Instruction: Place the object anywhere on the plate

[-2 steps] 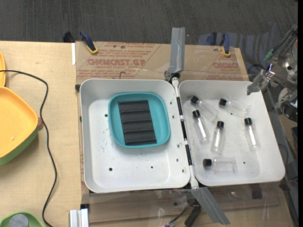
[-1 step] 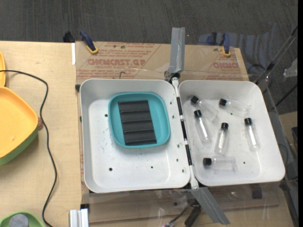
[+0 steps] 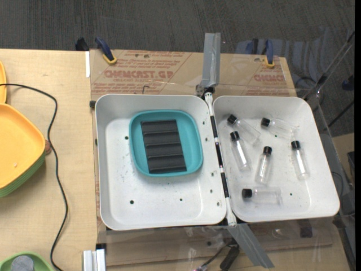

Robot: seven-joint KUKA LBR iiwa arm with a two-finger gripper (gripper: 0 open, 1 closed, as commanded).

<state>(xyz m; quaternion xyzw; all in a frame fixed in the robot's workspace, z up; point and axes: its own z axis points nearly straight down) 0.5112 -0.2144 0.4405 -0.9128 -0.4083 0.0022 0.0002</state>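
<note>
A teal square plate (image 3: 194, 145) lies in the left white bin (image 3: 113, 168), with a dark ribbed rectangular block (image 3: 163, 146) resting on its middle. In the right white bin (image 3: 321, 196) lie several clear plastic vials with black caps: one (image 3: 239, 149) near the bin's left side, one (image 3: 263, 164) at the centre, one (image 3: 299, 158) toward the right, one (image 3: 262, 194) at the front, and others (image 3: 275, 125) at the back.
Yellow and green plates (image 3: 17, 151) are stacked at the left edge of the wooden bench. A black cable (image 3: 55, 151) runs down the bench beside them. Cardboard with clamps (image 3: 146, 72) lies behind the bins. A grey metal post (image 3: 211, 64) stands between the bins at the back.
</note>
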